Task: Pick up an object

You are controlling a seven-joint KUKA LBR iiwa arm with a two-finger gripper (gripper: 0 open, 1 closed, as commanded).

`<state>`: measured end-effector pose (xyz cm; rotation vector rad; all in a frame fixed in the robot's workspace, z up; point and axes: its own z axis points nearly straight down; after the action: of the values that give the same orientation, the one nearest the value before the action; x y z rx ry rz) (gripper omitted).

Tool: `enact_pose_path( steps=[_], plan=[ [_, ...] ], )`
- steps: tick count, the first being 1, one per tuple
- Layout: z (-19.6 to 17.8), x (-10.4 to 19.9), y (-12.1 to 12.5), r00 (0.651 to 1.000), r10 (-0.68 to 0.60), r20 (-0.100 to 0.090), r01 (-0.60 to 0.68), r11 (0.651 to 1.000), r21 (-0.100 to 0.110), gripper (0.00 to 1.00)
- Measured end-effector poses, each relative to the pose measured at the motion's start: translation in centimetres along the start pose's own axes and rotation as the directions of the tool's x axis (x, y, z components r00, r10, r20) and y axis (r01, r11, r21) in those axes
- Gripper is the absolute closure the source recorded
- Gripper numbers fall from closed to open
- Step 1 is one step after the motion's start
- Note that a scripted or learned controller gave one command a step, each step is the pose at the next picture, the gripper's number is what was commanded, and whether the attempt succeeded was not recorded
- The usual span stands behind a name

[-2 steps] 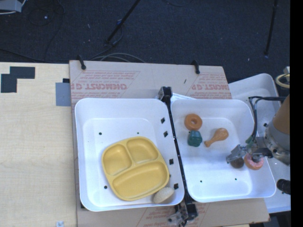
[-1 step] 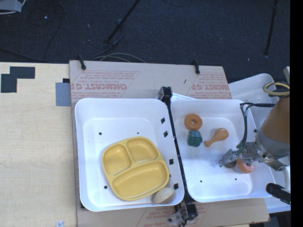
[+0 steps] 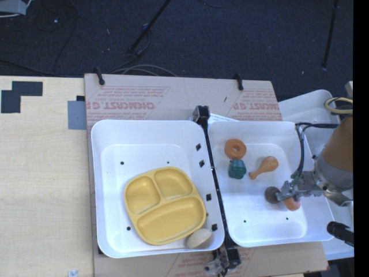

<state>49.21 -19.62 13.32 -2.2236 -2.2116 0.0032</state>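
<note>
In the right bin [image 3: 259,235] lie an orange ring [image 3: 235,149], a small teal object [image 3: 237,169] just below it, and a tan drumstick-shaped piece [image 3: 264,167] to the right of that. My gripper [image 3: 282,195] is low over the bin's right side, reaching in from the right. A small orange-red object [image 3: 292,204] shows right under it, partly hidden by the gripper. A dark round part [image 3: 271,195] sits at the gripper's left tip. I cannot make out whether the orange-red object is held.
The left bin [image 3: 109,154] holds a yellow divided plate [image 3: 165,205] and a beige rounded lump [image 3: 200,238] at its front right corner. A black divider [image 3: 210,178] runs between the bins. Cardboard lies beneath them, and the wooden bench extends to the left.
</note>
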Motion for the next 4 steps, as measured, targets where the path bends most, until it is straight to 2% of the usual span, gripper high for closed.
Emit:
enact_pose_path(
  steps=[2, 4],
  plan=[
    [-9.2, -0.6, 0.8, 1.0, -0.008, 0.003, 0.008, 1.0, -0.007, 1.0],
    [-7.8, 10.5, 3.4, 1.0, -0.011, -0.001, 0.011, 1.0, 0.0, 1.0]
  ],
)
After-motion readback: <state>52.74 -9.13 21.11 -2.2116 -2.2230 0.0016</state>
